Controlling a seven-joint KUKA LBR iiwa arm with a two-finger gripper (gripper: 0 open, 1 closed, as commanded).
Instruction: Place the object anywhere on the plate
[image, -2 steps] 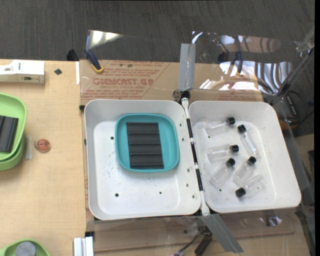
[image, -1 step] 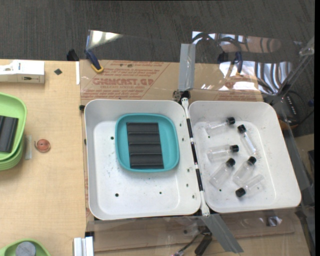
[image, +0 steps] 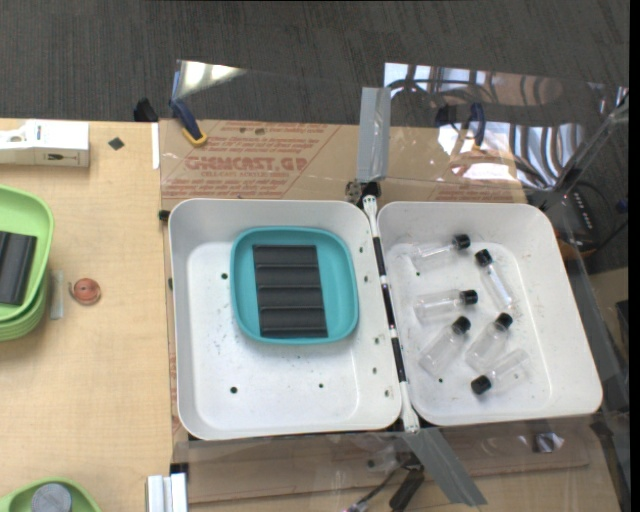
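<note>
Clear black-capped vials (image: 468, 312), teal plate (image: 294, 285)

Seemingly "CHEMCAST GP" on cardboard (image: 262, 158)

I count two white bins: the left bin (image: 200, 390) at centre frame and the right bin (image: 560, 390) beside it. One teal plate (image: 243, 300) sits in the left one, carrying one dark ridged insert (image: 291, 291). In the right one I count six clear vials (image: 445, 300) with black caps.
</note>
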